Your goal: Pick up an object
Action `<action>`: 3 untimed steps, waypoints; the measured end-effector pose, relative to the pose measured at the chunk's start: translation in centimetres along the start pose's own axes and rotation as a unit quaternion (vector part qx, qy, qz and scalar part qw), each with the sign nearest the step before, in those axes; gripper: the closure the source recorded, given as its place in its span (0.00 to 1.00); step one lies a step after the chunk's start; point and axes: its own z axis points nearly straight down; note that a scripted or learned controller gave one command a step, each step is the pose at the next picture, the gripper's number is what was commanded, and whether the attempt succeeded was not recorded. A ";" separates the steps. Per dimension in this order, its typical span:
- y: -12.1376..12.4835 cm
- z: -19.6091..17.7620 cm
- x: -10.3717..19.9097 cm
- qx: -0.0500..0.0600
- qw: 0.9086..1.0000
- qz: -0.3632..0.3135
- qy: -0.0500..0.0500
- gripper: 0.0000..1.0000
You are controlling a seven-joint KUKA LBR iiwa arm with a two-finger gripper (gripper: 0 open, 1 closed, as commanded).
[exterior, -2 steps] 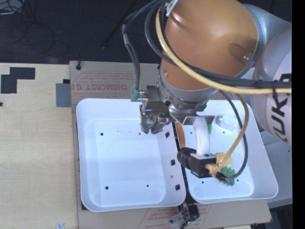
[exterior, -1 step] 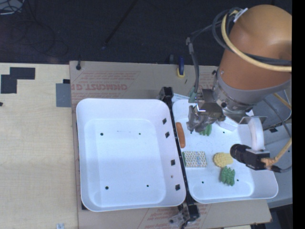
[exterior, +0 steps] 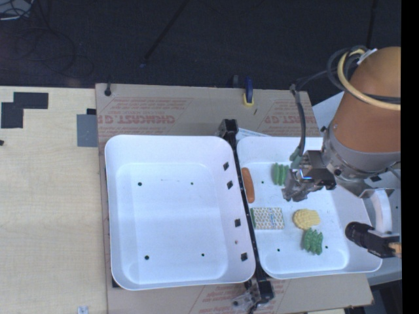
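Note:
My gripper (exterior: 292, 191) hangs over the middle of the right bin (exterior: 340, 261), reaching in from the right. Just to its upper left lies a light green ridged piece (exterior: 280, 173). A yellow corn-like piece (exterior: 306, 218) rests right below the gripper. A pale patterned block (exterior: 267, 218) sits to the lower left. An orange sausage-shaped piece (exterior: 248, 184) lies along the bin's left wall. A dark green leafy piece (exterior: 312, 241) is near the front. Nothing shows between the gripper's tips.
The left bin (exterior: 124, 175) stands beside the right one, with black clips (exterior: 237, 222) along the shared divider. Both rest on a cardboard sheet (exterior: 163, 113) on the pale bench. The arm's big orange-brown body (exterior: 370, 110) overhangs the right bin's far right corner.

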 end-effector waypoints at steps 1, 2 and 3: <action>0.1 -1.2 0.3 -0.001 1.000 -0.002 0.001 1.00; 0.1 -2.1 0.2 0.000 1.000 -0.002 0.001 1.00; 0.1 -3.0 0.2 0.002 1.000 -0.001 0.001 1.00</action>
